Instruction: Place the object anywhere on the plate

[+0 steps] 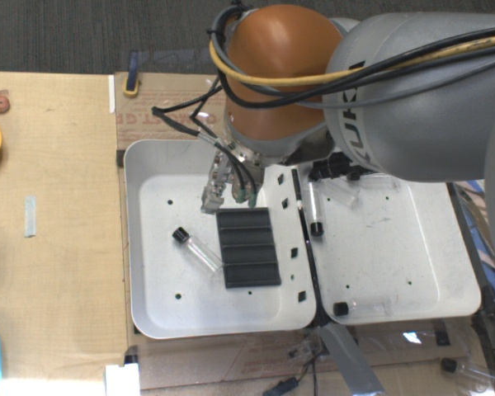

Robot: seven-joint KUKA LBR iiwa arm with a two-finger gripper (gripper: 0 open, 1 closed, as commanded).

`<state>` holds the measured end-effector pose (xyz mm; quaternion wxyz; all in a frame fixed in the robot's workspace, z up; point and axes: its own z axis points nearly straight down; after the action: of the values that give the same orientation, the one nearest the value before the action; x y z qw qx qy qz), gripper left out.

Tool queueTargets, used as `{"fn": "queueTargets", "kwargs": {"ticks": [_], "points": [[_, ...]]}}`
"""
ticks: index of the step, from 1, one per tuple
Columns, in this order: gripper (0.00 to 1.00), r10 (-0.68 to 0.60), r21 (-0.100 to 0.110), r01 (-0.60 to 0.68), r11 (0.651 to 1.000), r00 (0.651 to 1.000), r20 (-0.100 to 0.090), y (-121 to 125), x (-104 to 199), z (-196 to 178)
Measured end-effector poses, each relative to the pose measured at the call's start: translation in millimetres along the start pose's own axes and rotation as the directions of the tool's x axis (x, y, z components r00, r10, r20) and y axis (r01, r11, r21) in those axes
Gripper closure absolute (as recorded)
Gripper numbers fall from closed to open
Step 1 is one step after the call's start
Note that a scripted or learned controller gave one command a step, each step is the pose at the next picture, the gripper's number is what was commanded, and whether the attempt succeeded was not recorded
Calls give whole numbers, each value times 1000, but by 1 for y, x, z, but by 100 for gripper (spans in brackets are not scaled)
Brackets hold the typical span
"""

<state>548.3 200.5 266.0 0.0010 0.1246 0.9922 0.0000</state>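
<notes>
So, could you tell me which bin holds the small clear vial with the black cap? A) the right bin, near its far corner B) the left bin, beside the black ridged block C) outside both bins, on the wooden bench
B: the vial lies in the left bin, just left of the black ridged block.

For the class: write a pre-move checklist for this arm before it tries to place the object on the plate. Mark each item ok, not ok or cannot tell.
1. Claw above the left bin: ok.
2. Object held in claw: cannot tell.
3. Black ribbed block lying flat in left bin: ok.
4. Clear vial with black cap beside the block, apart from claw: ok.
5. Plate located: cannot tell.
</notes>
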Motion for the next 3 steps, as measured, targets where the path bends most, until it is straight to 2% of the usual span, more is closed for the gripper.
{"fn": "queueTargets", "kwargs": {"ticks": [1,2,3], "points": [[0,0,0,0,1000,1000,0,0,0,0],[100,4,0,-4,1000,1000,1,-1,-2,-9],[0,4,0,-4,1000,1000,1,-1,-2,-9]]}}
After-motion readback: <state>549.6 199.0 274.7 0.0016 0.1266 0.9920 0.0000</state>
